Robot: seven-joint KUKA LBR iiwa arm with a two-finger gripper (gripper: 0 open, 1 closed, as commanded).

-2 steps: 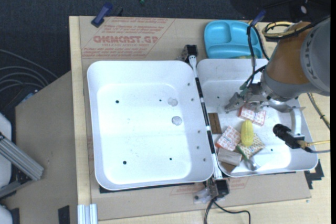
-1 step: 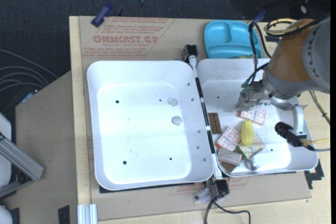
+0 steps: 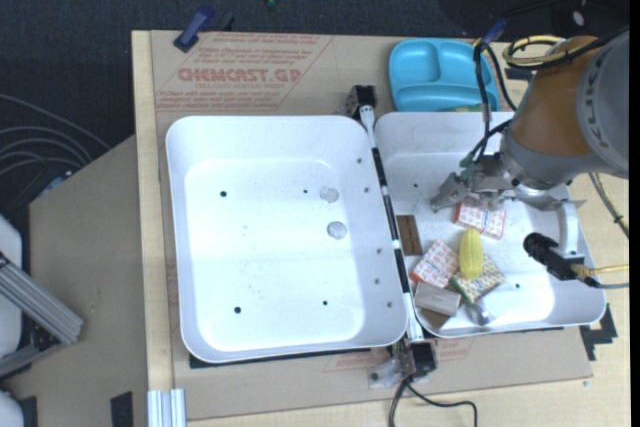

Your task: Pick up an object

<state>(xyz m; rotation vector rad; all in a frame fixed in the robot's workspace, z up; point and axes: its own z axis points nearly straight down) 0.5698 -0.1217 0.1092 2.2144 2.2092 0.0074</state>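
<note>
The gripper (image 3: 478, 187) sits low in the right bin (image 3: 420, 140), at the right of the frame, just above a small red-and-white checked packet (image 3: 481, 217). Whether it is spread or pressed together I cannot tell (the wrist and its cabling cover that part), and nothing is visibly held. Below it, towards the lower right, the candidates lie crowded: a yellow corn cob (image 3: 470, 253) touching a second checked packet (image 3: 435, 265), a greenish packet (image 3: 482, 282) and a brown block (image 3: 436, 299). The left bin (image 3: 200, 155) carries two small grey discs (image 3: 333, 212). The likely trouble is the flat packet: lying flush on the bin floor, it may slide away or slip out. Crowded neighbours could be nudged or dragged along too.
</note>
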